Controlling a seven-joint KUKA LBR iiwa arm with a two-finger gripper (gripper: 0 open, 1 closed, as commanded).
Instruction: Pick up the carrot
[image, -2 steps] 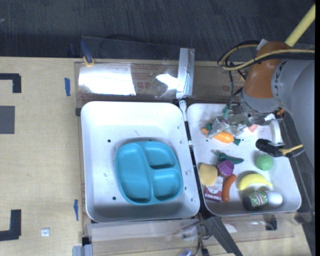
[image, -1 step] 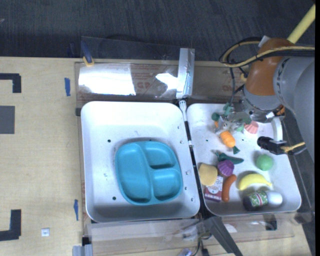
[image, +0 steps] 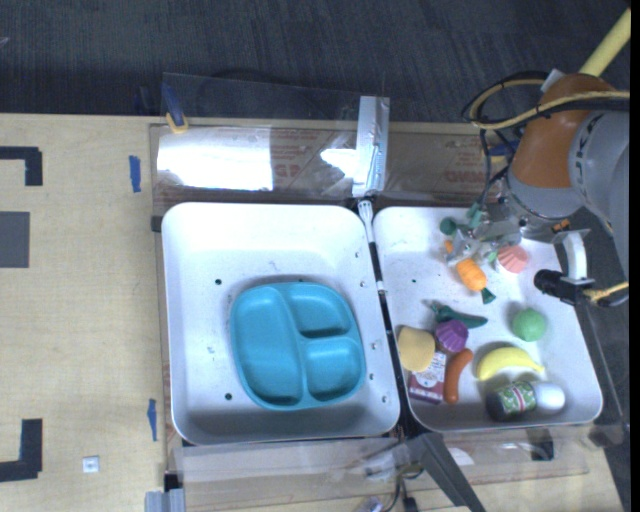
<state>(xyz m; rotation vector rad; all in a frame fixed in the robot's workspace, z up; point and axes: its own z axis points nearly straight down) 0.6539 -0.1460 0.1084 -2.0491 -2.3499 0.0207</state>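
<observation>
since the carrot (image: 471, 274) lies near the right bin's (image: 585, 400) far end, i've hung the hand (image: 484, 232) just over it; can't tell its grip state.

Two shallow white bins sit side by side: the left bin (image: 190, 300) and the right bin (image: 405, 235). The left bin holds one thing, a blue divided tray (image: 297, 343) with three compartments. The right bin holds about ten toy items: one carrot (image: 473, 276) at 12 o'clock, one pink shell-like piece (image: 513, 259), one green ball (image: 530, 324), one banana (image: 507, 361), one green-labelled bottle (image: 520, 399), one sausage (image: 456, 373), one purple vegetable (image: 452, 334), one yellow lump (image: 417, 347), one small carton (image: 428, 384), and one dark green piece (image: 460, 318).
</observation>
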